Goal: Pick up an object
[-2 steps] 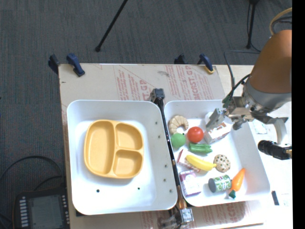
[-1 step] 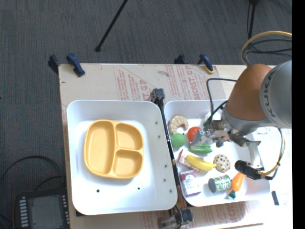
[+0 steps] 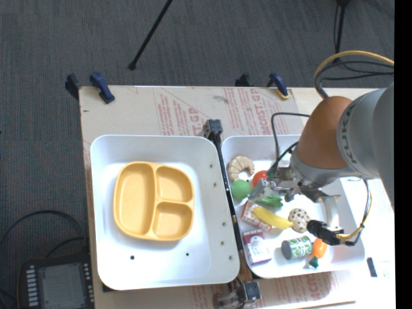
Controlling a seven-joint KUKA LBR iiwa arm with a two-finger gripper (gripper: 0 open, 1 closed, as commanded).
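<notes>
Dark grey carpet surrounds a bench topped with pale printed board (image 3: 167, 108), held at its far edge by two blue clamps (image 3: 102, 86) and two black ones. A black tripod leg (image 3: 153, 28) crosses the carpet beyond it, and a dark handheld controller with a screen (image 3: 56, 282) lies on the floor at lower left.

Two shallow white bins sit side by side. One yellow plastic three-compartment plate (image 3: 154, 200) lies alone in the left bin (image 3: 103, 153).

The right bin (image 3: 257, 272) is crowded with toy food: one beige ridged croissant-like piece (image 3: 241, 167), one round green piece (image 3: 240, 188), one red piece (image 3: 259, 178) partly hidden under the arm, one green leafy piece (image 3: 270, 201), one yellow banana (image 3: 271, 218) lying over a small red-and-white packet (image 3: 251, 217), a second printed packet (image 3: 257, 248) nearer the front, one speckled round cookie (image 3: 297, 218), one green-labelled can (image 3: 296, 248) on its side, and one small orange carrot (image 3: 317, 249) just beside it.

The grey arm with its orange band (image 3: 325, 134) hangs over the right bin's middle, covering part of the pile. Its gripper (image 3: 278, 184) sits low among the red and green leafy pieces; whether it is spread or closed, or touching anything, cannot be told from this angle. A black cabled part (image 3: 325, 232) trails toward the can.
</notes>
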